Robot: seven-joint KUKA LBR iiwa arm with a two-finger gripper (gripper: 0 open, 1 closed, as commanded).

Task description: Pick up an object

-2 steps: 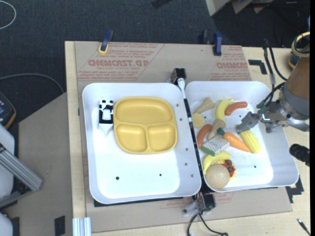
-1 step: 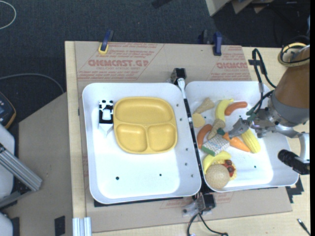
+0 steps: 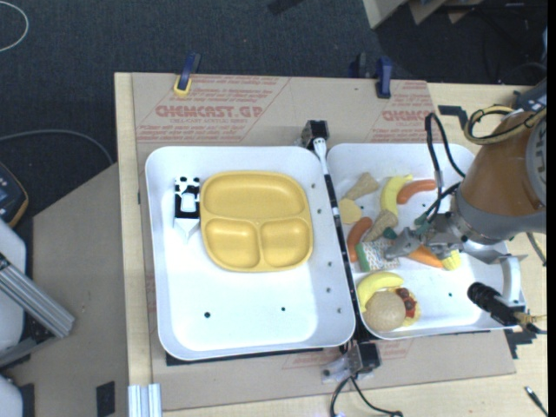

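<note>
Gripper (image 3: 401, 248) is reaching low into the right bin (image 3: 460, 313) among toy food; whether its fingers are gripping anything cannot be told, perhaps because clutter is hiding them. Orange carrot (image 3: 427, 256) is lying just beside the fingertips, a banana (image 3: 393, 194) beyond them.

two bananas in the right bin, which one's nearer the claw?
About equal from the claw, too close to call. The upper banana stands upright by the red sausage; the lower banana curves over the burger.

Grey arm (image 3: 486, 220), broad orange band above wrist, black cables looping alongside, small metallic pincer (image 3: 401, 247).
</note>
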